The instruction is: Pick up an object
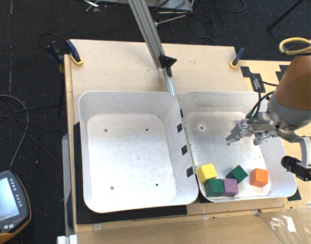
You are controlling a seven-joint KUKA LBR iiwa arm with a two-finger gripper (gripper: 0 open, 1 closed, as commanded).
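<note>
Blocks lie clustered at the near edge of the right bin [277,151]: a yellow block [206,172], two green blocks [215,187] [238,173], a purple block [230,186] touching the nearer green one, and an orange block [258,177] a little to the right. Above them hangs the tool [238,133], apart from all; whether it is open or closed I cannot tell. The left bin [94,105] adjoins on the worktop [119,65].
</note>
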